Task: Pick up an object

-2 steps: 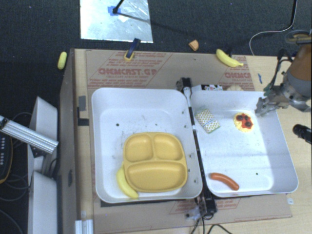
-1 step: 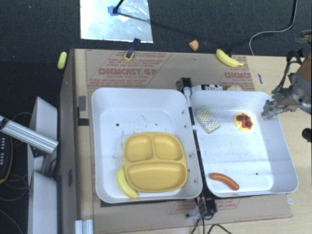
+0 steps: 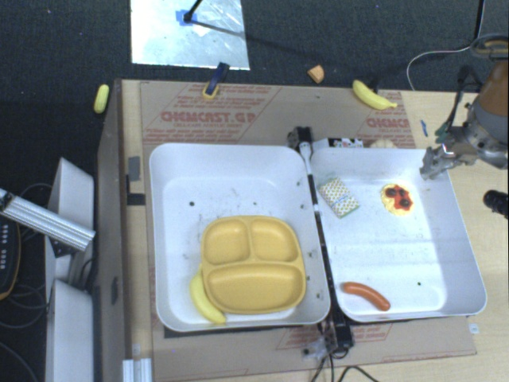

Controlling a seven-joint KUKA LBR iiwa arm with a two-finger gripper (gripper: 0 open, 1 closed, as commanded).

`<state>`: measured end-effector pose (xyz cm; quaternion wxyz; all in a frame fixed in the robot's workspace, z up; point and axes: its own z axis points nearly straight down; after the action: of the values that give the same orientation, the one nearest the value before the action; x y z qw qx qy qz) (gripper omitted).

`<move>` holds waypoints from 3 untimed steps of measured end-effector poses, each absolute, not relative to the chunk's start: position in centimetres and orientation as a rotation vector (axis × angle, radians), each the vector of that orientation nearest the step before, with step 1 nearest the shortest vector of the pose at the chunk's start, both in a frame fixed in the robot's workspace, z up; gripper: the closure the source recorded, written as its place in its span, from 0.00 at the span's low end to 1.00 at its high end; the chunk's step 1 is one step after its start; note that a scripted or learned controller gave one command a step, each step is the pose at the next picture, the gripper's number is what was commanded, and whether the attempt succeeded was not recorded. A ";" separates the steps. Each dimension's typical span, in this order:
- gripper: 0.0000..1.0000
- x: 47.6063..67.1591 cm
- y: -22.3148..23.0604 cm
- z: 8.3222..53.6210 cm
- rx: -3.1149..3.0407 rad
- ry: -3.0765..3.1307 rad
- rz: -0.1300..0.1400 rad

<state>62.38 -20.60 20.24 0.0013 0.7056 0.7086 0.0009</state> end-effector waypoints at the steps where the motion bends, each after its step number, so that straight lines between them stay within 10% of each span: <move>1: 1.00 59.9 -16.3 22.0 2.215 2.225 0.004; 2: 0.00 59.8 -16.3 22.0 2.215 2.225 0.003; 3: 0.00 62.9 -19.9 12.0 2.220 2.223 -0.001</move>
<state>62.92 -19.90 11.98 -0.0001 0.7068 0.7075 -0.0003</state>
